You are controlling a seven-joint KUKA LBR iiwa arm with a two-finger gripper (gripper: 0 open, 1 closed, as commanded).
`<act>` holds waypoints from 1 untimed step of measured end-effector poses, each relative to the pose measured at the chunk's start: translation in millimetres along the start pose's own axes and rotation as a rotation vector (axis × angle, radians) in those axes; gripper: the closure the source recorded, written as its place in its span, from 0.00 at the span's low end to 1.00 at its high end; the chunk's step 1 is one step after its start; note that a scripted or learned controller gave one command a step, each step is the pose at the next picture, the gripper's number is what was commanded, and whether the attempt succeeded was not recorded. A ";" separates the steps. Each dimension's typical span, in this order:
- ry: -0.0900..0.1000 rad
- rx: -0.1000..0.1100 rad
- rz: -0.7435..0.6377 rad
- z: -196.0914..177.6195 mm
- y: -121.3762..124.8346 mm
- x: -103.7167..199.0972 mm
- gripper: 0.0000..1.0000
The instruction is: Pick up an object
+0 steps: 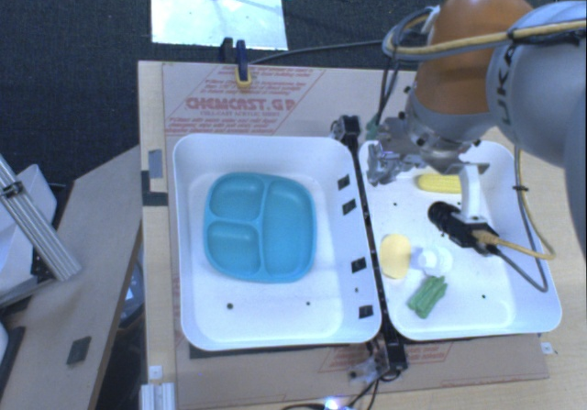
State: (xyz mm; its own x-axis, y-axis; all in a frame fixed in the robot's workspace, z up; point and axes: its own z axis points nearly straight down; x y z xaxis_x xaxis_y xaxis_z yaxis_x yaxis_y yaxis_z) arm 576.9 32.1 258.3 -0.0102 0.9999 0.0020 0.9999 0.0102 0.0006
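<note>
Jaws hang low at the far left corner of the right bin, and we cannot tell how they stand. Nothing shows between them, so we think no thing is held yet. Beside them, near the far edge, lies a yellow banana. Close to the bin's left wall we see a pale yellow block, a white cap and a green toy. A blue plate rests in the left bin, out of the way.
</note>
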 end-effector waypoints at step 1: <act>0.000 0.001 0.001 15.1 -4.7 54.6 1.00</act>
